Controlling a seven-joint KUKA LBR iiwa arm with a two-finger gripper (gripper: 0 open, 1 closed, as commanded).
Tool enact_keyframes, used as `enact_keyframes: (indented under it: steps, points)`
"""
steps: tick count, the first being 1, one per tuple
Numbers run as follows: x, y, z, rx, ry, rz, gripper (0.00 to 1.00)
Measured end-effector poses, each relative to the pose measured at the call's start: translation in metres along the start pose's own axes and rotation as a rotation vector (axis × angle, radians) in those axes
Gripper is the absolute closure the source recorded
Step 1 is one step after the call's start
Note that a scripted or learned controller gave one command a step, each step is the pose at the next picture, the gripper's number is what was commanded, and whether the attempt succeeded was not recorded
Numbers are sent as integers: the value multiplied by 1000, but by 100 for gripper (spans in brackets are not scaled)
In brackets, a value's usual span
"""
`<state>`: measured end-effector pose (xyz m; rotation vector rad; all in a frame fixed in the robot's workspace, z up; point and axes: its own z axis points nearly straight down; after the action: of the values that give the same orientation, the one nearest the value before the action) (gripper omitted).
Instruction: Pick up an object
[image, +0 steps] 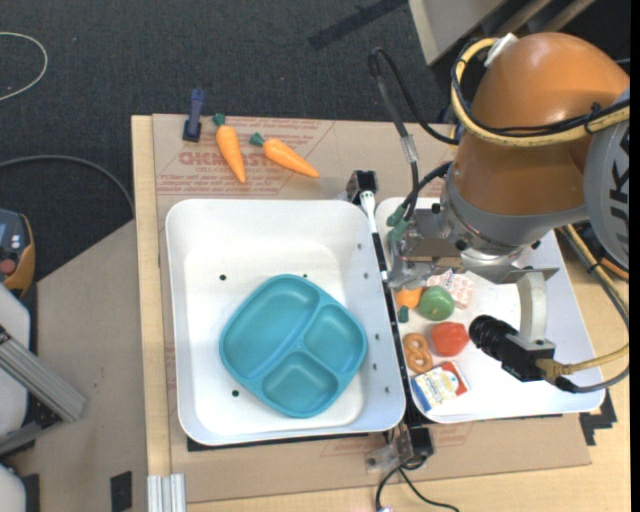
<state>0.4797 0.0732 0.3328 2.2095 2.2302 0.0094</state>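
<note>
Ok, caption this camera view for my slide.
KUKA arm over right bin's toy food; teal tray in left bin.

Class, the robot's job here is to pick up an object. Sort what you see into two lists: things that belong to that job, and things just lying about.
Belong to the job:
gripper
green toy
red toy
pretzel
small packet
right bin

Just lying about:
two carrots on the cardboard
blue divided plate
left bin

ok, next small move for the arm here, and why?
Probably a short straight descent. The gripper sits over the right bin, just above the green toy and the orange piece, and nothing visibly sits between its fingers, so no pick has happened yet.
</note>
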Motion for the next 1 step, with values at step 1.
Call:
enact_keyframes:
  steps: [1]
  points:
    - [43,1,-71,-4,1,2,100]
